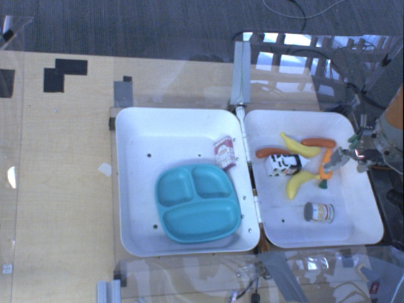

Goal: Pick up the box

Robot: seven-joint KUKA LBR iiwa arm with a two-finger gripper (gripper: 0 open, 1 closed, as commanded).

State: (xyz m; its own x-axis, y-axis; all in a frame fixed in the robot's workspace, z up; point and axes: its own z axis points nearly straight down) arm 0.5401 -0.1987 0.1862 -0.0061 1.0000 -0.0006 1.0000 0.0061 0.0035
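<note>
We see two white bins side by side; the left bin (136,169) bears a teal sectioned plate (198,202), and the small red box (225,153) leans at its right wall, its print too blurred to read; the right bin (360,223) holds bananas (299,146), sausages (319,142), a cow-patterned carton (282,163) and a can (319,212); the gripper (346,156) hangs over that bin's right side, whether it is apart or together we cannot tell.

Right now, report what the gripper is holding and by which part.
Nothing is held. The gripper hangs open over the right bin, beside the carrot. The box lies untouched in the left bin.
</note>
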